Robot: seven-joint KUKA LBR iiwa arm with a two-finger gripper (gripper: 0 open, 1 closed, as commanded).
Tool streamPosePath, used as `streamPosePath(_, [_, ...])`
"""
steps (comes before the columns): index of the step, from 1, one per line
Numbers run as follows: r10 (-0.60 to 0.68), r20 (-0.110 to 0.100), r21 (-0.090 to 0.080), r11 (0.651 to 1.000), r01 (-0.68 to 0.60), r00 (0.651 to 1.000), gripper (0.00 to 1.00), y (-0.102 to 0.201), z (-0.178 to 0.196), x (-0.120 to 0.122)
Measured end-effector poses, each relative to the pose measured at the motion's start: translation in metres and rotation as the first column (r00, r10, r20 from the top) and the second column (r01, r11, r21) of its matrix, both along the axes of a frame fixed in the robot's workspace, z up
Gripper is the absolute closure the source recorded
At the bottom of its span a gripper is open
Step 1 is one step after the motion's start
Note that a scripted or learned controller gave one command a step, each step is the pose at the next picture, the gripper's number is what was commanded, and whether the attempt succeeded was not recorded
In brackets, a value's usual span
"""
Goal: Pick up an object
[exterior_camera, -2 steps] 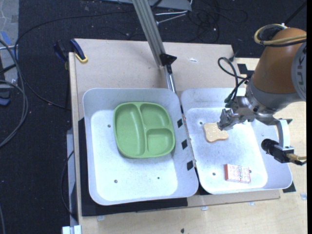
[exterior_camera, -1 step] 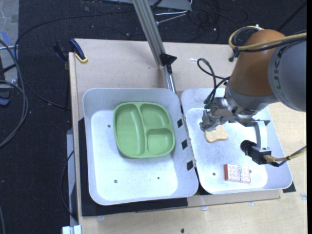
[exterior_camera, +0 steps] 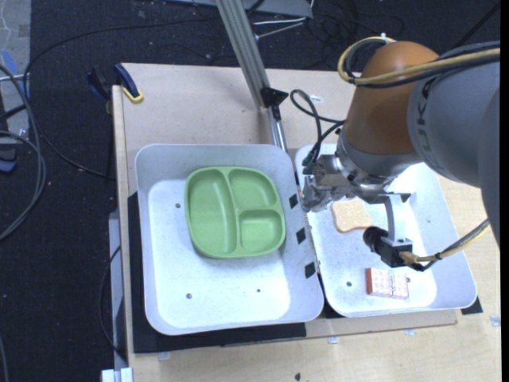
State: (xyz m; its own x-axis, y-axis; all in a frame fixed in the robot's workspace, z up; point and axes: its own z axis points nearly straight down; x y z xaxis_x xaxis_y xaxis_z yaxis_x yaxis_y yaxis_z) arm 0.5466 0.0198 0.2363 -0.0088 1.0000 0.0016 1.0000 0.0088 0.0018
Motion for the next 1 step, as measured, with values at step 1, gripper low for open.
streamPosePath(1, [0.000,-0.001,0.000,1.000,0.000,1.000,1.00,0.0539,0.0074,0.0017])
